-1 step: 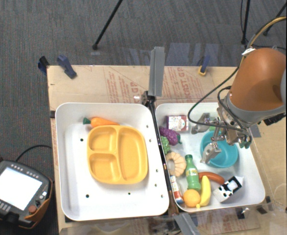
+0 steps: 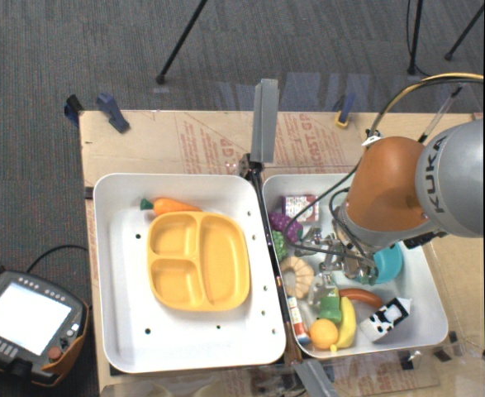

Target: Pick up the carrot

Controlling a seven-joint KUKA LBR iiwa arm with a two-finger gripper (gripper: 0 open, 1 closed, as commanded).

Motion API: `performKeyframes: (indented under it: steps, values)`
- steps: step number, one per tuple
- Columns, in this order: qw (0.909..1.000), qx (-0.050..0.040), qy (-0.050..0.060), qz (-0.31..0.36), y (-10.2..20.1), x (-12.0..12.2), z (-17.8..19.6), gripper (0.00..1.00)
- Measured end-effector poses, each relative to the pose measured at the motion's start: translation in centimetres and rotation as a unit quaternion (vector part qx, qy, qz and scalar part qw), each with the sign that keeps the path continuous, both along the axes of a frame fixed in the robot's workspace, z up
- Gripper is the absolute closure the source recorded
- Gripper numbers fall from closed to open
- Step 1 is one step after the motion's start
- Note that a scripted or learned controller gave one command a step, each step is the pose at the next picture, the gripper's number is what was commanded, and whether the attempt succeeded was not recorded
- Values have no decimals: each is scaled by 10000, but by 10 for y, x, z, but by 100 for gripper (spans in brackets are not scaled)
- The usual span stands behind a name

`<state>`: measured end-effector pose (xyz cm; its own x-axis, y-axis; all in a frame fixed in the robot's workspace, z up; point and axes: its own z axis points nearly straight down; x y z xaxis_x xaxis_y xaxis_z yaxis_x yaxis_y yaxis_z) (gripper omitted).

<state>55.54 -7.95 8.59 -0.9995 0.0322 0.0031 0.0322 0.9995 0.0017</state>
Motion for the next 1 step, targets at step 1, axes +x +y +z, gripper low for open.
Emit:
performKeyframes:
  steps: [1]
  values:
    - [10000, -3, -12, 29, 1, 1, 11, 100]
